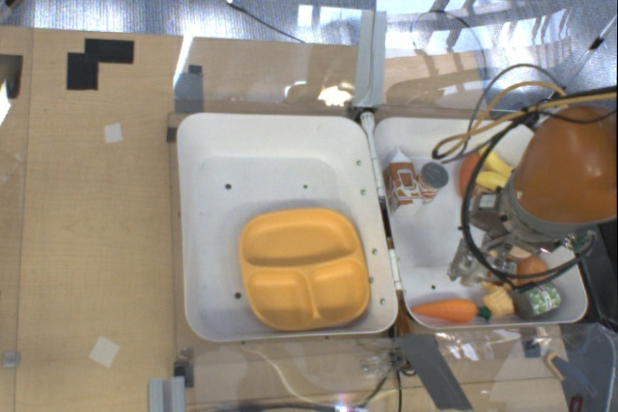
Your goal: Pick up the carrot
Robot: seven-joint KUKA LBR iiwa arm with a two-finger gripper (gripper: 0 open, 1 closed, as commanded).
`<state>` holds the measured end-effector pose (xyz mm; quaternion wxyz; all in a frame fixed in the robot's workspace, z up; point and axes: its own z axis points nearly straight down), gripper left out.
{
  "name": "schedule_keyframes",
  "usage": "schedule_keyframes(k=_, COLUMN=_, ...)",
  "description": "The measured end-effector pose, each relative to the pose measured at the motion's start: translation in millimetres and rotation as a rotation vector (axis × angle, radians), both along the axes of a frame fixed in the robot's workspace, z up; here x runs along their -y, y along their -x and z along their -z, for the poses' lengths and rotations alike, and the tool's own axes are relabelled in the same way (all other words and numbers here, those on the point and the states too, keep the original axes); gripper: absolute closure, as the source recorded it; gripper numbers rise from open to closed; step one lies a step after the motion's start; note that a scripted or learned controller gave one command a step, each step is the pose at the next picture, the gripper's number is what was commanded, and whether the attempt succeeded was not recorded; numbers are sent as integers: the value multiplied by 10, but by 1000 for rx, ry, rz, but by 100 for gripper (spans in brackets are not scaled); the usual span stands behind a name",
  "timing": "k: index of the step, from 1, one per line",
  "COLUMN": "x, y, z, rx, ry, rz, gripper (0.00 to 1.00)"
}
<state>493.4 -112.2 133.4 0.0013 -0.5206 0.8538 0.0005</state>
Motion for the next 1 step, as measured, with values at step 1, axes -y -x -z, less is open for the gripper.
schedule_keyframes(k=1, x=-137, y=42, z=59, rx=7, ry=4, rz=-809, gripper=100)
